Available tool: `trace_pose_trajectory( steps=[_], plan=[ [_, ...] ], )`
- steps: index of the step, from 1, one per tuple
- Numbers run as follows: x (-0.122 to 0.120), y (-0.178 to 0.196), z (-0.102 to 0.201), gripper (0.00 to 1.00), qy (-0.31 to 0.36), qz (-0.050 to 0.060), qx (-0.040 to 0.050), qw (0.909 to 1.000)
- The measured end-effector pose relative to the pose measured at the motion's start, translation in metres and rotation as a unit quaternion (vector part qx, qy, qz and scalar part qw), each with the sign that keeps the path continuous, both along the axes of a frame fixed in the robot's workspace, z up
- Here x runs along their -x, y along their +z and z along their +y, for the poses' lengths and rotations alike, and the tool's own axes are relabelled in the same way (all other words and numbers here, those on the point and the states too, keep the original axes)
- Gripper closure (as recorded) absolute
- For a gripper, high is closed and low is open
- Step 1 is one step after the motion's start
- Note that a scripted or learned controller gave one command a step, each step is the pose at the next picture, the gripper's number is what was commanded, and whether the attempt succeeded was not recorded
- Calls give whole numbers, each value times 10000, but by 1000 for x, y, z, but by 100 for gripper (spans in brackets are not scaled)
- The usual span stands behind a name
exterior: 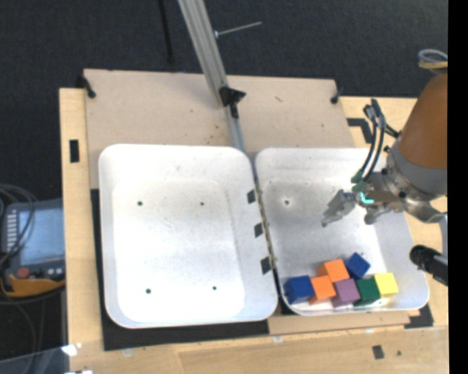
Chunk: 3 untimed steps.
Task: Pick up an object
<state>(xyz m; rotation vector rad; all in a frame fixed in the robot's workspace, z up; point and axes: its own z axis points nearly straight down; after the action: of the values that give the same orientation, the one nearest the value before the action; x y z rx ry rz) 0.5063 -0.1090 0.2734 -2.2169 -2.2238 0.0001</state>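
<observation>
White plastic frames the whole problem: the right bin holds a tight cluster of small blocks at its near edge, while the left bin sits just beside it; the gripper hangs over the middle of the right bin, above the bare floor and apart from the cluster. From the gripper, the blocks lie toward the bin's front rim, slightly to the view's right; the orange block and the dark blue block are nearest, with the purple block, green block, yellow block and a second blue block beyond. Nothing sits between the fingers, which look parted and released; the wrist reaches in from the right, tilted leftward.
</observation>
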Motion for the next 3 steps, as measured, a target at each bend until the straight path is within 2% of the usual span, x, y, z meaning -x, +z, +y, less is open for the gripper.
trace_pose_trajectory(
  steps=[1,2,3],
  plan=[
    [0,1,0,0,-19,-20,4,10000],
    [6,-44,-5,0,-23,8,11,10000],
    [5,-107,-3,0,-26,24,9,10000]
  ],
)
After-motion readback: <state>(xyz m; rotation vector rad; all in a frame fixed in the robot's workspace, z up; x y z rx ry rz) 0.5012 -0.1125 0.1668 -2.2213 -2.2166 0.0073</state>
